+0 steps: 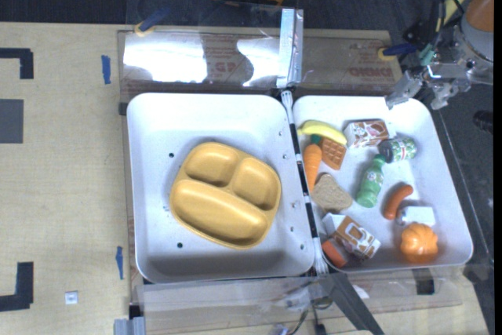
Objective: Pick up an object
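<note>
The arm enters at the upper right of the frame, and its gripper (420, 86) hangs over the far right corner of the right bin (451, 192), above the rim and well apart from any toy. Nothing lies between its fingertips. The metal parts at the wrist are small and tangled against the dark floor, so whether they stand spread or pressed together cannot be told from here.

The task's thing — any object will serve — waits in the right bin, which fills the centre right of the frame. The toys are crowded toward the bin's left wall: a banana (323, 131) at the top, a carrot (312, 162) just below it, a slice of bread (332, 193) lower still. A green bottle (370, 180) lies tilted in the middle, with a sausage (396, 198) just beside it on the right, and an orange pumpkin (419, 241) sits at the lower right. The scatter looks loose, as if tipped in, which leaves some pieces touching and harder to take cleanly.

The left bin (149, 169), centre left, bears a yellow divided tray (226, 192) lying at a slant.

The gripper's place at the corner reads as a staging pose — high and off to the side. The descent has not begun.
</note>
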Available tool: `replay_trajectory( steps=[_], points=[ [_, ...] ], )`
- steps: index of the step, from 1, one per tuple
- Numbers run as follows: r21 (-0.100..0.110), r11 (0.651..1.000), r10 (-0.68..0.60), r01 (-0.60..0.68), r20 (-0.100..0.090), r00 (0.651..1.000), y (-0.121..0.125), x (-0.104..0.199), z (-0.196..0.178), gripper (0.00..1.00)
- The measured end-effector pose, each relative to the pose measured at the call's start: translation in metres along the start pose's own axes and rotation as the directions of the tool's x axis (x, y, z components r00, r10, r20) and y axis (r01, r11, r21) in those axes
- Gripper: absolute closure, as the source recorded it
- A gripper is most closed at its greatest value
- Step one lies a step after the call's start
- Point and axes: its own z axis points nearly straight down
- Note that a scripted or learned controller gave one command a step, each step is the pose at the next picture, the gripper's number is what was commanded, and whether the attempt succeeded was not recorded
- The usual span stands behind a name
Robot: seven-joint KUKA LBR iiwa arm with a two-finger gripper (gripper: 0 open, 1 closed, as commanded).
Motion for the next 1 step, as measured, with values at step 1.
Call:
replay_trajectory(
  steps=[1],
  points=[
    [-0.015,1.0,-0.02,0.02,0.005,1.0,-0.0155,-0.0106,0.1294,0.0]
  ],
)
